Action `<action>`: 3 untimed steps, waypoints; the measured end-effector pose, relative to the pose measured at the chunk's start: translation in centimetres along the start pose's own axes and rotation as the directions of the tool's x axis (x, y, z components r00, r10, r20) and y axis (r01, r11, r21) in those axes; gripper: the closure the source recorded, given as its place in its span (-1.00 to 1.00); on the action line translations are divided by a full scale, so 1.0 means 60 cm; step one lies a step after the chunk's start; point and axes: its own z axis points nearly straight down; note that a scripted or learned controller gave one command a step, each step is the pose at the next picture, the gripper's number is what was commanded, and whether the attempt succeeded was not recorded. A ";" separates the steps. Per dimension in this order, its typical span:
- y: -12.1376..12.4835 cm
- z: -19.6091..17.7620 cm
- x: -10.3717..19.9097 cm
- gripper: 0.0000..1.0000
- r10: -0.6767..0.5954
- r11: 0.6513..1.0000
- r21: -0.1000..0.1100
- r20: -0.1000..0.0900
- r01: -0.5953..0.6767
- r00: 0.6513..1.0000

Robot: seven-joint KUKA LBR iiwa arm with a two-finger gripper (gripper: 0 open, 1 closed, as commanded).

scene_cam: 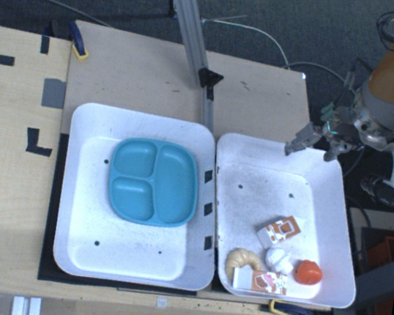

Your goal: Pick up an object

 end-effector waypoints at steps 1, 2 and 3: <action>0.000 0.000 0.000 -1.00 0.000 1.000 0.000 0.000 0.000 1.000; 0.001 0.077 -0.010 -1.00 0.001 1.000 0.005 0.001 -0.001 1.000; 0.012 0.167 0.003 -1.00 0.000 1.000 0.006 0.000 0.000 1.000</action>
